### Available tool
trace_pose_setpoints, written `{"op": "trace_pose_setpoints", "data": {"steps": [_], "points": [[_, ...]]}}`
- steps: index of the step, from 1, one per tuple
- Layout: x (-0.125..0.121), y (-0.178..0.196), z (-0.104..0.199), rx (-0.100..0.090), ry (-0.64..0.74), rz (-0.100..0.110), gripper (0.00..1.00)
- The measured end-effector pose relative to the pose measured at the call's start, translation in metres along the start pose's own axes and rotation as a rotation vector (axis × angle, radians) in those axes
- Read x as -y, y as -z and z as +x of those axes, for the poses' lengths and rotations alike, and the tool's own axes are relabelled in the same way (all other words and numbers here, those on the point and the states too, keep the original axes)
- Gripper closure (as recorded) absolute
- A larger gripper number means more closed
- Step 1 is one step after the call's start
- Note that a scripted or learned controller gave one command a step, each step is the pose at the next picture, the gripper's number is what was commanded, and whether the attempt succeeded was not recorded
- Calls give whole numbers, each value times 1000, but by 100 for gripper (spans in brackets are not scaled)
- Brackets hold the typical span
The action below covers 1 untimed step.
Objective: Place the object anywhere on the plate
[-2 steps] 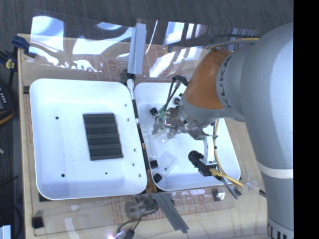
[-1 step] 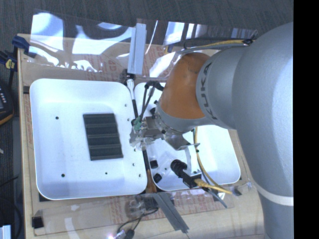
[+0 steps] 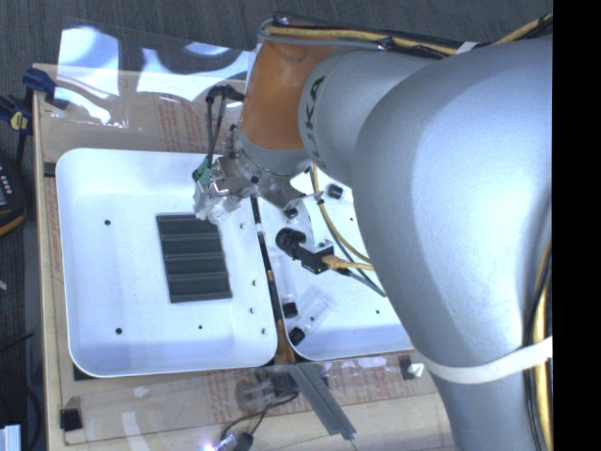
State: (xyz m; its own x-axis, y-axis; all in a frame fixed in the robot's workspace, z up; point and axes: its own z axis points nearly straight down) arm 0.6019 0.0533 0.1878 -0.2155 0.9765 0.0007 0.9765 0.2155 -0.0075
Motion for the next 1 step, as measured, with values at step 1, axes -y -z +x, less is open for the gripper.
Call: {"op": "trace_pose_setpoints", "data": {"steps": [1], "points": [[116, 3, 62, 0, -203, 3, 100]]}}
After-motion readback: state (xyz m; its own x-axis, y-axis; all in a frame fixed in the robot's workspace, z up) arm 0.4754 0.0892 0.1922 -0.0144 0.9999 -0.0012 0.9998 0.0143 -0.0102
